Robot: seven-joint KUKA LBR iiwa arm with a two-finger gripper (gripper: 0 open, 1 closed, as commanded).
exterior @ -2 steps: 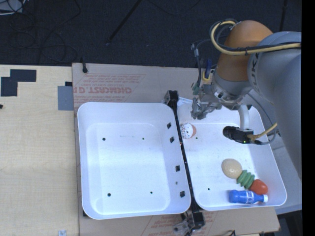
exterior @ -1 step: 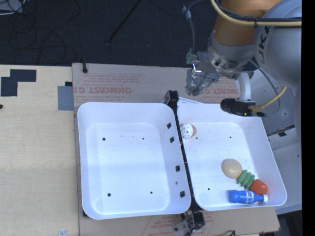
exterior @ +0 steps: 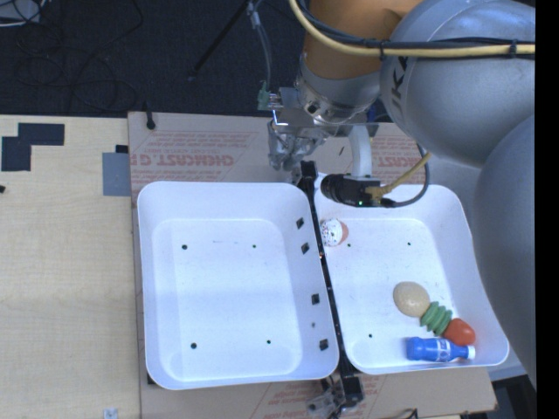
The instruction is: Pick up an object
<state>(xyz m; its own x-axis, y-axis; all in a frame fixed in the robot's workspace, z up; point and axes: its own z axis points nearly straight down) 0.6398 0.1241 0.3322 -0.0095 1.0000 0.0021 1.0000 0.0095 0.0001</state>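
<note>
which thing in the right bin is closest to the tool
The small white and orange ball, alone near the bin's top left corner, just below the tool. The tan egg, red and green toy and blue bottle cluster at the far lower right.

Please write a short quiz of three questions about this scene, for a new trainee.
1. True or false: the blue bottle lies in the right bin.
2. Which thing lies nearest the divider between the bins? A) the small white and orange ball B) the beige oval piece C) the red piece
3. Fill in: the gripper is above the ____ edge of the bins.

Key: 1 true; 2 A; 3 far
</note>
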